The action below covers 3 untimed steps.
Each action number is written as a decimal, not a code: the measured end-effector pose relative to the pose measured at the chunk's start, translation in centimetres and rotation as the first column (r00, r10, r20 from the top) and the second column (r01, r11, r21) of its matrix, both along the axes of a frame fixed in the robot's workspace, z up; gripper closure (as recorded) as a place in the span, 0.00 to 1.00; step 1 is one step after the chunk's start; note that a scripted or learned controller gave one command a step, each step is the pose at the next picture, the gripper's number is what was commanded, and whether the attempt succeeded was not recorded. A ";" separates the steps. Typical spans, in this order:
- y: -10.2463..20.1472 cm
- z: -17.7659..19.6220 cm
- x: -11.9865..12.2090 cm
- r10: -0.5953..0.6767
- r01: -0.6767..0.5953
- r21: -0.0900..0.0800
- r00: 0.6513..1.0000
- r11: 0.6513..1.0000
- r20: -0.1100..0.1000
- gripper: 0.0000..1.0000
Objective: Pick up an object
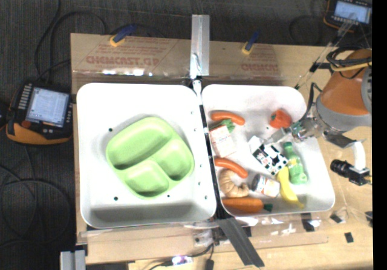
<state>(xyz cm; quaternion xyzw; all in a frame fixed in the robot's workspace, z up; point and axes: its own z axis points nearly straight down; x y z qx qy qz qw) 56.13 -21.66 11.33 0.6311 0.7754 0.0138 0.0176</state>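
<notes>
The right bin holds the clutter, and the gripper sits low over its upper right part, just right of a small red-orange pepper-like toy. Whether anything is between its jaws, or how wide they stand, I cannot tell — the wrist hides them.

Taking the pepper-like toy as landmark: left of it lies a hot dog; below it a black-and-white patterned box tilted on the pile, with a green bottle-like piece just right of the box; a banana lies lower still, and a carrot rests against the bin's near wall. A second hot dog and a pretzel-like piece sit to the lower left.

By their look these are hollow plastic play foods — light, stiff, smooth, so likely to slip out of a pinch on a rounded flank. The pepper-like toy seems the nearest candidate (it stands fairly free); closing across its narrower waist looks safest.

The green divided tray lies in the left bin. Red lettering runs along the board behind the bins, too blurred to read surely; labels on the box and a small carton are illegible.
</notes>
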 end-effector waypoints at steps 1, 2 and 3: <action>-0.6 4.9 6.2 -0.046 0.046 -0.001 0.998 0.999 -0.044 0.00; 0.2 -1.5 7.5 -0.029 0.029 0.006 0.999 1.000 -0.037 0.00; 1.3 -0.1 7.3 -0.095 0.095 0.001 0.994 0.995 -0.044 0.00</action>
